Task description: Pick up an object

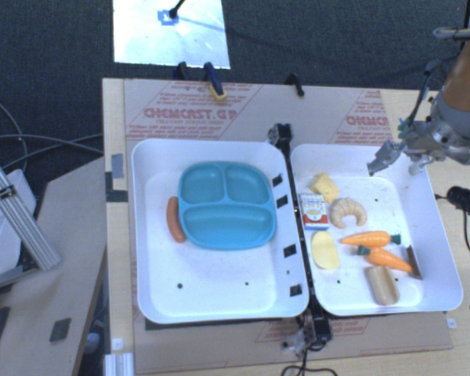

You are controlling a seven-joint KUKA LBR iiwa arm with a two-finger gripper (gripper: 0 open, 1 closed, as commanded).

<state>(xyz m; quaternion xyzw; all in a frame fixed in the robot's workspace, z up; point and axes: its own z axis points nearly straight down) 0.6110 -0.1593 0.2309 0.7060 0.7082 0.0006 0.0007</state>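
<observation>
The claw (398, 157) hangs over the far edge of the right bin (431, 210) with its two fingers spread wide. There is nothing between them, so nothing has been picked up yet. The croissant (347, 210) lies in that bin, nearer the front than the claw. Just beside the croissant are a yellow cheese piece (324, 186) and a small box (313, 211). Two carrots (380, 249) lie a bit farther front. The whole job is still to do.

Fixed above the counter (78, 210), looking down at a slant. Set far enough back to take in both white bins (219, 308) side by side, plus dark floor beyond. Arm (462, 92) entering from the right edge.
</observation>
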